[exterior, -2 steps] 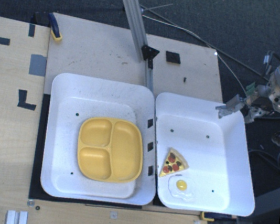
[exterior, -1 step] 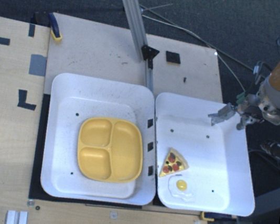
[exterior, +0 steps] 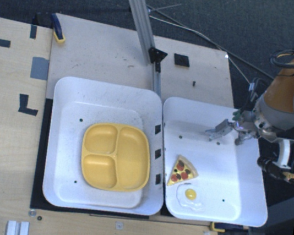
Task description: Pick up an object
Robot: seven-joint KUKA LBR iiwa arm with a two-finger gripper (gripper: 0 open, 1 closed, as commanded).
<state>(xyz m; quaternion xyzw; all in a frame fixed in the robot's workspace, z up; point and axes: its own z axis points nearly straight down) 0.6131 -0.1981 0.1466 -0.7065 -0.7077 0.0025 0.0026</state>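
On the bench lay two shallow white bins side by side, the left bin (exterior: 61, 128) and the right bin (exterior: 245, 197), which I took to be set that way so things could be moved from one to the other. One yellow divided plate (exterior: 115, 156), with three compartments, sat flat in the middle of the left bin. My arm (exterior: 288, 90) reached in over the far right corner of the right bin, and my gripper (exterior: 224, 130) hung above bare floor there, fingers parted a little and holding nothing. Two small toys lay in the right bin's near left part, well apart from me: one pizza slice (exterior: 182, 171) and, just beside it toward the near rim, one fried egg (exterior: 190, 198). Either could serve as my object.
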